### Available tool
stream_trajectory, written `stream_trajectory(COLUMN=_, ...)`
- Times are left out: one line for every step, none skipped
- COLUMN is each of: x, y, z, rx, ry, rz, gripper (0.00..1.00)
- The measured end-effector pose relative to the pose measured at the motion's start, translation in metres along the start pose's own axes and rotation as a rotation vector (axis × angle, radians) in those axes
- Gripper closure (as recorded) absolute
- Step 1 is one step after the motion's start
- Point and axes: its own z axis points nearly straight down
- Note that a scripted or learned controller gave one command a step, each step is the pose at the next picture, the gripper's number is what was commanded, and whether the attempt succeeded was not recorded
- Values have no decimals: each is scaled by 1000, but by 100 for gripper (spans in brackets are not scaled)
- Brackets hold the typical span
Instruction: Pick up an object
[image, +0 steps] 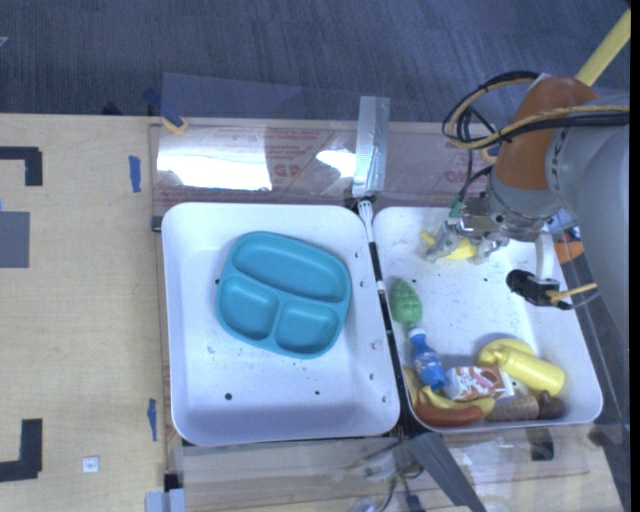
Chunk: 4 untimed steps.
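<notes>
Camera view, from above the bench (70, 300): two shallow white bins sit side by side, and the left bin (190, 400) carries a blue divided plate (283, 293) with three compartments, lying flat near the bin's middle. A strip of silver tape (371, 150) runs up from the seam between the two bins.

In the right bin (470, 300), a green toy (406, 301) lies just inside the wall it shares with the left bin. Below the green toy, a small blue bottle (428, 362) with a white neck lies on its side. At the near end of the right bin, beyond the blue bottle, a red-and-yellow curved toy (452, 410), a small printed packet (478, 380) and a brown piece (520, 407) are crowded together, with a yellow bottle (522, 366) lying across the top of the cluster, touching the packet.

At the far end of the right bin, well apart from that cluster, the gripper (462, 240) is down over a small yellow object (452, 250), which lies partly under it against the bin floor. Whether the fingers are spread or pinching the yellow object cannot be told from here. The grey arm (590, 170), with its orange band (540, 130), reaches in over the right bin's far corner. A black-and-orange fitting (540, 289) hangs beside the arm, over the right bin's outer side.
</notes>
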Motion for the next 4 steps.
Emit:
stream_trajectory(x=15, y=3, z=-54, rx=-21, ry=2, rz=-90, gripper=100)
stream_trajectory(x=15, y=2, z=-51, rx=-15, ry=2, rz=-91, gripper=0)
stream_trajectory(x=13, y=-58, z=-4, rx=-47, ry=-4, rz=-52, gripper=0)
stream_trajectory(x=50, y=-23, z=-96, rx=-25, ry=3, rz=-167, gripper=0)
